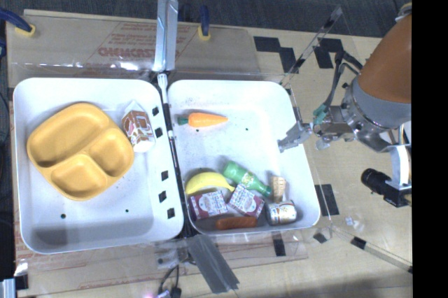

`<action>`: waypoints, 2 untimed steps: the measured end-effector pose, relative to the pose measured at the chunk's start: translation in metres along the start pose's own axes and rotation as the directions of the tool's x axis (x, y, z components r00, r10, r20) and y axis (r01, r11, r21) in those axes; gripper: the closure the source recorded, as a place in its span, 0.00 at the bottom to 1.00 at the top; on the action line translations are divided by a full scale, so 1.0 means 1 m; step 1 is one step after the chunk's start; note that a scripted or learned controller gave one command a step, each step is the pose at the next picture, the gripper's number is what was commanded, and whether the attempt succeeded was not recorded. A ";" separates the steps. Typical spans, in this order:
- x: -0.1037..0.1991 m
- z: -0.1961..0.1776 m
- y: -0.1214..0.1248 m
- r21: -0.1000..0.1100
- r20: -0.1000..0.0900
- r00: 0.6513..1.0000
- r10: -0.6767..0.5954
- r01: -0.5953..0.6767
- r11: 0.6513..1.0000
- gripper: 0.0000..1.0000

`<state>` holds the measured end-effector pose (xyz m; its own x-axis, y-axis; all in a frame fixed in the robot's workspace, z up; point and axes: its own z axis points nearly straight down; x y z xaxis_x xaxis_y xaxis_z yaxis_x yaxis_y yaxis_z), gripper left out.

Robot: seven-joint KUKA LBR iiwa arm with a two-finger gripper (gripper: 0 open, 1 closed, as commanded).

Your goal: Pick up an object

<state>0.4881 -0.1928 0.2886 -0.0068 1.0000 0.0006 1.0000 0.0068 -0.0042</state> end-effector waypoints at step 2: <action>0.091 0.193 0.013 -0.009 0.010 0.789 -0.614 0.615 0.789 0.00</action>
<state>0.5000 -0.1020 0.0957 -0.6199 0.7847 -0.0069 0.7847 0.6199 0.0062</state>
